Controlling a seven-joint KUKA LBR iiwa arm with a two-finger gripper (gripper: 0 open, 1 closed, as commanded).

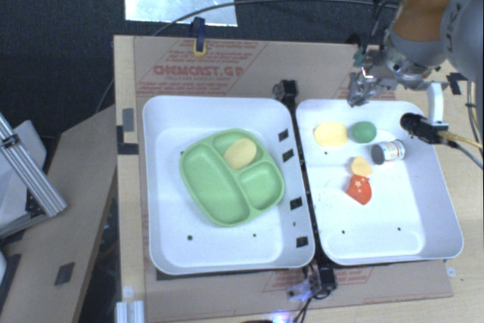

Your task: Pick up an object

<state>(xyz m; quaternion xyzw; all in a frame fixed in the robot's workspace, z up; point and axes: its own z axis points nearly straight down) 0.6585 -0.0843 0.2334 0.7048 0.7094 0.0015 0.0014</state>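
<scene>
The arm reaches in from the right, its gripper poised over the far rim of the right bin, with nothing caught in it. From where I stand the gripper is too small and dark to say whether it is spread or closed — I cannot tell.

The pickings lie in that right bin: a flat pale yellow piece touching a green ball beside it, a small metal can on its side just to their right, and nearer the middle a little orange-yellow piece resting against a red piece. The left bin holds a green divided plate with a yellow lump in one of its smaller compartments.

The step in hand looks like the approach, the gripper not yet down among the objects. The green ball and the yellow piece sit nearest, just below the gripper. To do it well I would choose one thing and come straight down over its middle — the ball will roll if nudged off-centre, and its neighbour crowds one side, so the clearer sides are the ones to close across. The can, lying loose, is best taken across its body.
</scene>
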